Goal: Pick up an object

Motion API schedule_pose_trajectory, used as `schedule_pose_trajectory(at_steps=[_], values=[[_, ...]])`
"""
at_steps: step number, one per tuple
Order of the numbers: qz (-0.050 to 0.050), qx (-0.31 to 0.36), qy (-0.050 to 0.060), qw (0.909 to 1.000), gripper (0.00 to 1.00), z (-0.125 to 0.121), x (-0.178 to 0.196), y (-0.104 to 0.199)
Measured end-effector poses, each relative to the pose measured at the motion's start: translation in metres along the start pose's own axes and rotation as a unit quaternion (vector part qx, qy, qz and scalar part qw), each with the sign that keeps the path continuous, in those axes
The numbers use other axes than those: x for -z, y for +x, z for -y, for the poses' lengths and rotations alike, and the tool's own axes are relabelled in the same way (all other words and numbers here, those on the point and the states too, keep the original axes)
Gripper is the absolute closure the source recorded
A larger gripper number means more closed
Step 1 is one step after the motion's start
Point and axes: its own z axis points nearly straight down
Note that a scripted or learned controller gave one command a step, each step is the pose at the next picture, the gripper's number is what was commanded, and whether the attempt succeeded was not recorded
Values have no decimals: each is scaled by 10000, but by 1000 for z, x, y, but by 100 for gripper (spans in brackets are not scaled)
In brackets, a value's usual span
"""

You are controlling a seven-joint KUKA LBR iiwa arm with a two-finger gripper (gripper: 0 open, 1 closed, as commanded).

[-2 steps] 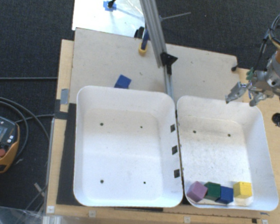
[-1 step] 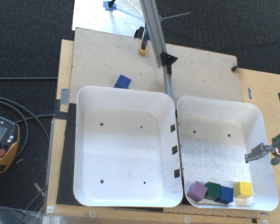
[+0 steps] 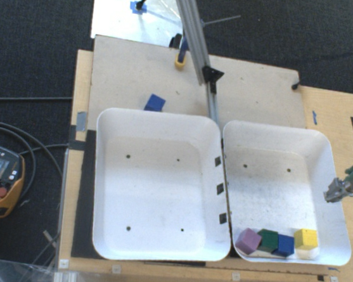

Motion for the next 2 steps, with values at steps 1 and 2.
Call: schedule_pose_trajectory(at_steps=[1,2], values=[[-19,30,26,10000,100,3,-1,44],[-7,31,16,10000,100,-86,-42,60]])
